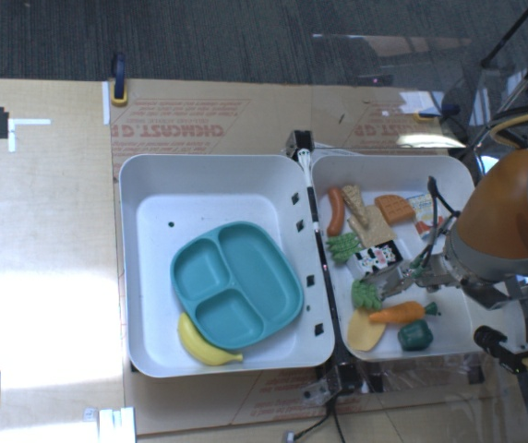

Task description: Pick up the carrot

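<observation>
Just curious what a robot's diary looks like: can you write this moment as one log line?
task: pick carrot | carrot: right bin, not held | gripper: above carrot

arm (pixel 513 215): cut off by the right edge, upper links out of frame
gripper (pixel 395 282): fingertips too small and cluttered to read
banana (pixel 204 344): partly tucked under the teal tray (pixel 236 284)
right bin (pixel 458 169): far corner covered by the arm

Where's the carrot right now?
The carrot lies in the right bin, near its front edge, between a yellow piece and a dark green toy, just below the gripper.
</observation>
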Motion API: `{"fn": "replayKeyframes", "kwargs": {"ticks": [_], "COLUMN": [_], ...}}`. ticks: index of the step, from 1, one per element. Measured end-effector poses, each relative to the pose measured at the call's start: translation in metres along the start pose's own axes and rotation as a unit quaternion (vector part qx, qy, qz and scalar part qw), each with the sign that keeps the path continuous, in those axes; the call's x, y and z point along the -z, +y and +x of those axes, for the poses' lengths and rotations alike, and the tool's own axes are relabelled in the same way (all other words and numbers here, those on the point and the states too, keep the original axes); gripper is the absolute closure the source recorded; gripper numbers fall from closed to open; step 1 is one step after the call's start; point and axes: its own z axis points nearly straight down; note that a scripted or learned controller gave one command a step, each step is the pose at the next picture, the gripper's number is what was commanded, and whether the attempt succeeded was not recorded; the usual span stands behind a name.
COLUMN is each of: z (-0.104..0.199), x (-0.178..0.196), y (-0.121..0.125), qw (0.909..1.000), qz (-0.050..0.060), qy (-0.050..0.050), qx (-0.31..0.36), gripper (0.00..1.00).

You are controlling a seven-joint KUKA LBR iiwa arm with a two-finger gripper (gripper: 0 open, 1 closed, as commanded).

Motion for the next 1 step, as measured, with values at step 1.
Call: {"fn": "replayKeyframes", "kwargs": {"ticks": [1], "z": [0.0160], "x": [-0.0097], "y": [-0.0032], "qw": [0.9678], "qz": [0.007], "qy": [0.006], "qx": [0.252], "gripper": [0.00]}}
